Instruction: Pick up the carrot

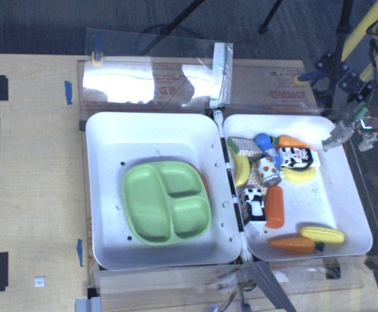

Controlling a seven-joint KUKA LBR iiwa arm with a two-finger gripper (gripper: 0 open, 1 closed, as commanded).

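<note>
The carrot [293, 244] is seen at the lower edge of the right bin [345, 194], touching a yellow corn cob [322, 234], which could be seized or dragged by mistake. Just above, an orange cylinder [274, 206] might be confused with it. At the right edge of the frame the gripper [345, 132] hangs near the bin's upper rim; how wide it stands cannot be told, and nothing is seen held.

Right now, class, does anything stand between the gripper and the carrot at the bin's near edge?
Nothing covers the carrot. The corn lies close by its green end, on the side toward the gripper; the rest between is bare floor of the right bin.
</note>
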